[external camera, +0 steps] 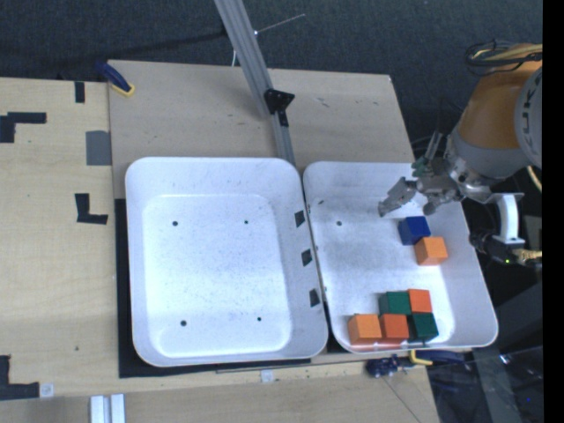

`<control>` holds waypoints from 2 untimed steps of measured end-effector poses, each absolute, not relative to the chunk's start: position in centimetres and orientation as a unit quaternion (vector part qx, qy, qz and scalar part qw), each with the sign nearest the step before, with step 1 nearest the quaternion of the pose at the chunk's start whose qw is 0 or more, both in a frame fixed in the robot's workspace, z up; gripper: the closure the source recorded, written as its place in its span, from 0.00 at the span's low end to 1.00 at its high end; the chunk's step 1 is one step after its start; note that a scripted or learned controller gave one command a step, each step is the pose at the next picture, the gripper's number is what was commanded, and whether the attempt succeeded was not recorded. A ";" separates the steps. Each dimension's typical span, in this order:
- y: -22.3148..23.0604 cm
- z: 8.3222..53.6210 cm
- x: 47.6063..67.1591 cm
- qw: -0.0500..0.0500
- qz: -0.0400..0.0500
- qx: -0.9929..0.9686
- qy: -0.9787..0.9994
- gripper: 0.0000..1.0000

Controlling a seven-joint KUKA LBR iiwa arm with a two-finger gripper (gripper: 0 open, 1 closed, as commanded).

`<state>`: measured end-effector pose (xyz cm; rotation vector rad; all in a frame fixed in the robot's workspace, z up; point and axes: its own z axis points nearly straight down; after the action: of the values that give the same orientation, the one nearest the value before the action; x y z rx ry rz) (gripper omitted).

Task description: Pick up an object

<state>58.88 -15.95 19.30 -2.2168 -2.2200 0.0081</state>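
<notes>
Left bin (145, 236): bare white floor.
Right bin (352, 236): holds all blocks.
Near cluster: orange and green blocks (395, 317) touching.
Gripper (412, 199): jaws apart, holding nothing, over the far end.
Blue block (413, 229): just below gripper, touching orange block (431, 250).

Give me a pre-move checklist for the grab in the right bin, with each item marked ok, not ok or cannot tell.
1. Gripper over the right bin: ok, it hangs above the bin's upper part.
2. Nothing between the fingers yet: ok, no block is seen there.
3. Target near: ok, the blue block lies just below the gripper, with an orange block touching its lower right corner.
4. Blue block free to grip: cannot tell, the orange neighbour may crowd one side.
5. Other blocks out of the way: ok, the cluster sits at the bin's near edge.
6. Finger opening wide enough: cannot tell.
</notes>
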 end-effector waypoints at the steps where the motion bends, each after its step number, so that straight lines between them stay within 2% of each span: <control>1: -16.3 12.9 58.9 0.003 0.003 -0.706 -0.708 0.00; 2: -16.2 9.0 58.8 0.001 0.002 -0.706 -0.708 0.00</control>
<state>58.80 -16.15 8.96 -2.2171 -2.2227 0.0051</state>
